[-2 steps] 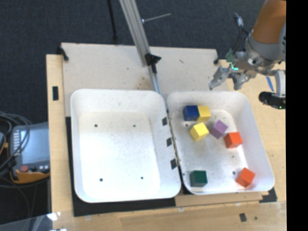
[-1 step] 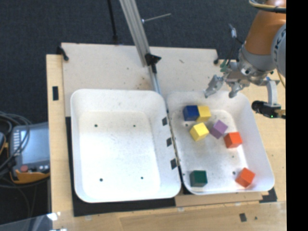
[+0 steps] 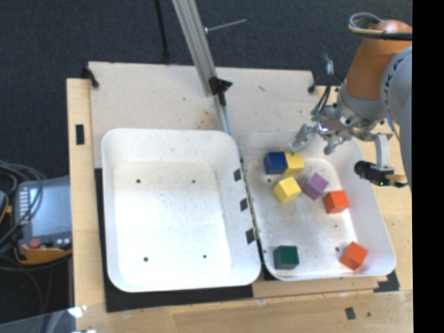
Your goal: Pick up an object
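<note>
My gripper [image 3: 318, 141] hangs over the far edge of the right bin [image 3: 371, 217], fingers spread apart with nothing between them. Below and left of it a blue cube [image 3: 275, 162] touches a yellow cube [image 3: 295, 161]. A second yellow cube [image 3: 286, 189] and a purple cube [image 3: 316, 185] lie mid-bin. An orange-red cube [image 3: 336, 202] sits right of the purple one. Near the front edge are a green cube [image 3: 285, 257] and another orange cube [image 3: 354, 254].
The left bin [image 3: 173, 207] sits beside the right one, their walls meeting mid-bench. A slanted aluminium post [image 3: 198, 37] rises from behind the bins. A black fitting [image 3: 374, 172] hangs off the arm over the right bin's right rim.
</note>
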Tool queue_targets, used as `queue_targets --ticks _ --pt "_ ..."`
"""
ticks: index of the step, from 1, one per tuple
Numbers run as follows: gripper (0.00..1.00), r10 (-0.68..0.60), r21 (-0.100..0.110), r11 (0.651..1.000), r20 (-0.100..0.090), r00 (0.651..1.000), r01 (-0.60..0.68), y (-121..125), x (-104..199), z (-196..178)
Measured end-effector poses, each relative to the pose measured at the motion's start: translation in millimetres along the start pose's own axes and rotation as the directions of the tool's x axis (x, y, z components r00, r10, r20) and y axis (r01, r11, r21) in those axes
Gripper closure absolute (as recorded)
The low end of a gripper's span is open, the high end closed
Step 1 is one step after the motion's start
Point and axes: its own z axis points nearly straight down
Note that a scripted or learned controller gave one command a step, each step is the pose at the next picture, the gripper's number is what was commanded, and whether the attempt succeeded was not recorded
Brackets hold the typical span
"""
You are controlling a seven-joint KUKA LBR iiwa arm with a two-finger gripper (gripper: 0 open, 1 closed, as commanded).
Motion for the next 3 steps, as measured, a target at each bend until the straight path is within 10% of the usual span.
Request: queue_targets --ticks 1,2,3 --pt "0.00 0.002 -0.002 1.000 0.001 1.000 -0.002 0.3 -2.2 40.9" --pt "1.00 0.002 -0.009 1.000 0.001 1.000 -0.002 1.8 -3.0 26.7" --pt "1.00 0.005 -0.012 1.000 -0.002 1.000 -0.005 -1.4 -6.6 -37.4"
